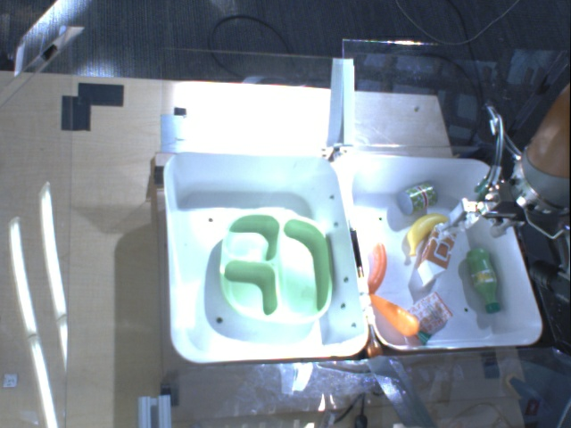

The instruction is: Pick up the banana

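- The banana [423,231] is lying in the right bin [526,328], in its upper middle part, curving from the upper right down to the lower left
- A white and orange carton [434,259] is leaning just below the banana and touching its lower side
- The hand [471,210] is hovering at the banana's upper right end, very close to the carton's top corner; whether it is wide, narrow or holding anything I cannot tell, because the tip is small and blurred here
- The arm [546,163] is reaching in from the right edge, with cables looping up around its wrist
- A small green can [417,197] is lying above the banana, near the bin's back wall
- A green bottle [483,280] is lying to the right of the carton, apart from the banana
- An orange carrot [395,315] is lying near the bin's front left corner, with a thin red-orange piece [378,267] standing just above it along the left wall
- A small printed packet [432,313] is sitting just right of the carrot
- The left bin [183,239] is holding a green divided tray [275,266] with three compartments
- Both bins are sitting side by side on the table [80,266]
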Controlling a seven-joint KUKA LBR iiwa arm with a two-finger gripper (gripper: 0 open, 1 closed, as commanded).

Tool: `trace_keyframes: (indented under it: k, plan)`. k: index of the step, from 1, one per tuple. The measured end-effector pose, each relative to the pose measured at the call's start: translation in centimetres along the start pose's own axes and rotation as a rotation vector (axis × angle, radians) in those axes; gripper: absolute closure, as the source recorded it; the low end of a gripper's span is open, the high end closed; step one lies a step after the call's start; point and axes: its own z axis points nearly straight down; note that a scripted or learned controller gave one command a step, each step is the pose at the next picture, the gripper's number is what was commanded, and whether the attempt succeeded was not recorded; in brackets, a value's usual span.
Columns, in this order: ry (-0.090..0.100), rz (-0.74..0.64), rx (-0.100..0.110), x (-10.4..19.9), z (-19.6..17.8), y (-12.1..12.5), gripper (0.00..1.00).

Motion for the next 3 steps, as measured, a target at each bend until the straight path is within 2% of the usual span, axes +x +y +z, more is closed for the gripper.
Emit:
trace_keyframes:
  k: [1, 2, 3]
  plan:
    - [0.002, 0.423, -0.007, 1.0, 12.5, 0.6, 0.00]
    - [-0.002, 0.147, -0.002, -1.4, 12.7, 7.0, 0.00]
    - [-0.002, 0.127, 0.024, 1.6, 12.9, 10.7, 0.00]
